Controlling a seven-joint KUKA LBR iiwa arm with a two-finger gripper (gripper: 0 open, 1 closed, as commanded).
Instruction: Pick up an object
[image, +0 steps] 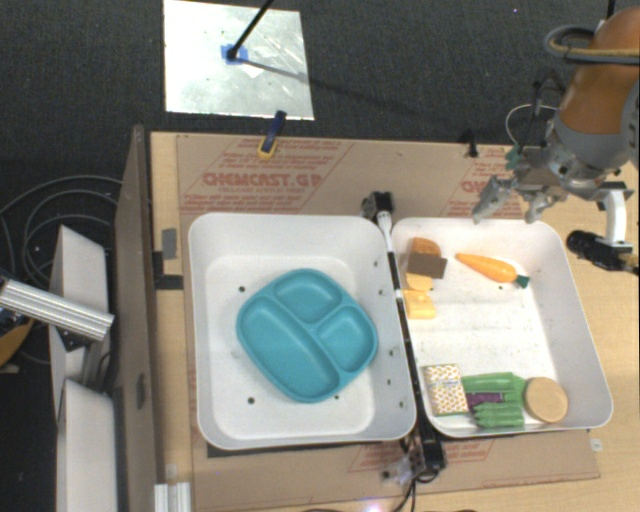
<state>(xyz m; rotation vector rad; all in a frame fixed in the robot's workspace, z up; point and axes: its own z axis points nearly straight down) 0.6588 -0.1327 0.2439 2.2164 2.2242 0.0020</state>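
My gripper (512, 208) hangs above the far edge of the right bin (570, 330), open, with nothing between its fingers. Just below it in that bin lies an orange carrot (487, 266) with a green tip. Near the bin's left wall sit a brown block (427, 265) against an orange piece (425, 247), and a yellow cheese wedge (420, 303). At the bin's near end are a patterned packet (443, 388), a green package (494, 396) and a round tan cookie (546, 399).
The left bin (215, 300) holds a teal divided plate (306, 334). A clamp (380, 207) stands at the far end of the divider between the bins. Beyond the bench lies a metal sheet (238, 60); cables and a metal rail (55, 308) lie at left.
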